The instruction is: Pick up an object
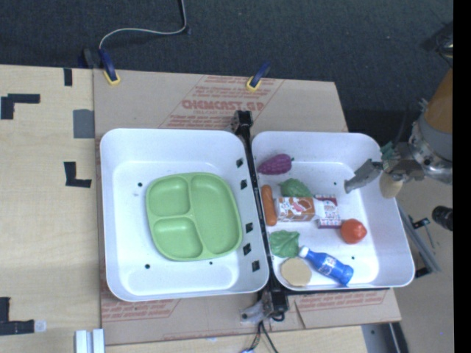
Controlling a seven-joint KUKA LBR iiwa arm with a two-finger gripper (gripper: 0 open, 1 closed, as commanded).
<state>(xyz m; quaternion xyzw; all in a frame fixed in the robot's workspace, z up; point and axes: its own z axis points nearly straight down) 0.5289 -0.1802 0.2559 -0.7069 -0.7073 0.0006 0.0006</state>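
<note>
The right bin [368, 147] holds several small items. Among them are a purple eggplant [274, 164], a green leafy piece [294, 188], an orange sausage-like piece [269, 204], a red and white packet [298, 209], a red tomato [353, 231], a blue bottle [327, 265] and a tan disc [296, 272]. My gripper [376, 181] hangs over the bin's right rim, above and to the right of the tomato. It is open, with one dark finger [360, 176] pointing into the bin and nothing between the fingers.
The left bin [121, 160] holds a green divided plate [193, 215]. A black divider [250, 197] runs between the bins. Another green leaf [284, 241] lies by the divider. The arm [438, 134] comes in from the right.
</note>
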